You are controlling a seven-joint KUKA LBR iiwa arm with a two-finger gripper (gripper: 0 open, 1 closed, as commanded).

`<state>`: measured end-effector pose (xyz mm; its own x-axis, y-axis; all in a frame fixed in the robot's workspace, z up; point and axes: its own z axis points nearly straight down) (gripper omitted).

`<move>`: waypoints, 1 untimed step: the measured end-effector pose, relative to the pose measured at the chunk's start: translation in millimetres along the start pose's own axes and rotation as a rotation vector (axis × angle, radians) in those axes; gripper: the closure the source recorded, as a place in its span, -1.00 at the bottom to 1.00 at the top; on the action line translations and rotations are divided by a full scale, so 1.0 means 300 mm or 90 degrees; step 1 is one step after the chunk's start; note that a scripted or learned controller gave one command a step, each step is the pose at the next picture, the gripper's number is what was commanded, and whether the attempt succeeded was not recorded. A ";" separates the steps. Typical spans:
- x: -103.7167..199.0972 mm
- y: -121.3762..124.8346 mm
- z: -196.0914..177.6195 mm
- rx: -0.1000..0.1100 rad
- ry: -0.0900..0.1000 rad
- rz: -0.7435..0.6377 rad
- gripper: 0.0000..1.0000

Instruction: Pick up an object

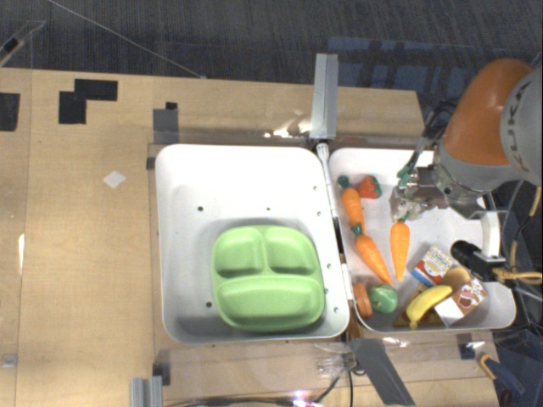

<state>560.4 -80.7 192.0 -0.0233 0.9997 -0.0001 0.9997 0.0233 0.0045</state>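
- Reaching in from the right edge of the desk, the grey arm with its orange band is seen above the right bin.
- The end effector is poised over the rear half of that bin, just above the top of an upright-lying carrot; how far it is open cannot be told, and nothing is seen gripped in it.
- A second carrot is laid slantwise just left of the first, and a third is found nearer the bin's left wall.
- A red and green toy vegetable is placed near the rear left corner of the right bin.
- Toward the front edge of that bin, a green piece, a banana and two small printed boxes are gathered close together.
- The left bin is occupied by a green divided tray, set toward its front right corner.
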 end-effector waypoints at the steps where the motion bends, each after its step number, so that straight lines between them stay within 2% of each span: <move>1: 0.172 -0.012 -0.010 0.001 0.000 -0.102 1.00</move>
